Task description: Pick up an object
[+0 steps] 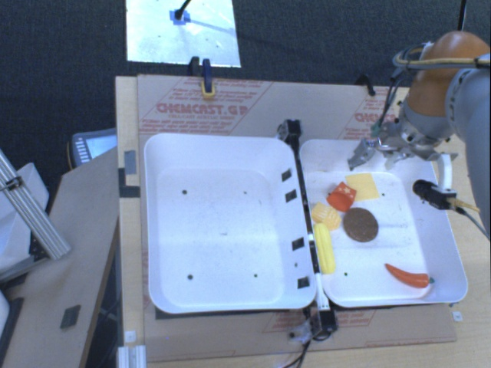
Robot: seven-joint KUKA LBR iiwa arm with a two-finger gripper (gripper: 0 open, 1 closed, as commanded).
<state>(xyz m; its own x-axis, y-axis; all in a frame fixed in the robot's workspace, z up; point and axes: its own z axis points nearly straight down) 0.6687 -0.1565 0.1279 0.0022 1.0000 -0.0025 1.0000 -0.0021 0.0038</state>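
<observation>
Nearest the camera, a red chili [407, 275] lay in the right bin [453, 271], below a brown disc [360, 225]. Above that disc, the pincer [381, 152] hovered, its state impossible to tell; seemingly nothing was picked yet.

Dark carpeted floor [61, 44] surrounds the counter [100, 228] — pale wood. A bright square sheet [182, 21] lies beyond it.
</observation>
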